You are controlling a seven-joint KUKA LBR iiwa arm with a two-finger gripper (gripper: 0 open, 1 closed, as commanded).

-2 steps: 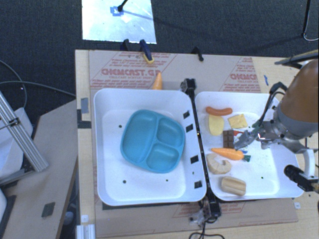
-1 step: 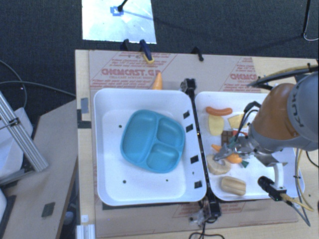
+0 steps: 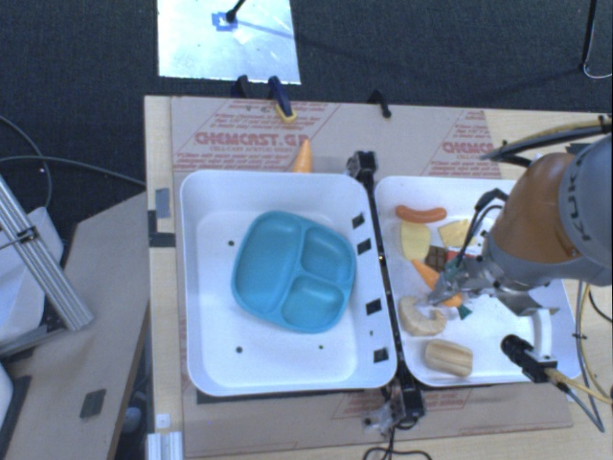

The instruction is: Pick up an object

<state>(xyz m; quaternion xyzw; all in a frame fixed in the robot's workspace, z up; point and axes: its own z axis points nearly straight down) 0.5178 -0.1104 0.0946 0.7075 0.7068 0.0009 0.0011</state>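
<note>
Toy food [image 3: 422,314], pincer [image 3: 446,293] just above

Pretty sure we're in a robotics lab: two shallow white plastic bins [image 3: 283,286] sit on a cardboard-covered bench [image 3: 249,132], with an aluminium extrusion frame [image 3: 34,257] and loose black cables [image 3: 57,166] left of them.

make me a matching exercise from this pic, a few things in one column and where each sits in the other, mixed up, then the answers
Things:
1. blue divided plate
2. red sausage
3. tan bread roll
4. orange carrot

Places:
A. near front edge of the right bin
B. on the cardboard, behind the left bin
C. middle of the left bin
D. back of the right bin

Pairs: 1-C, 2-D, 3-A, 4-B
</note>
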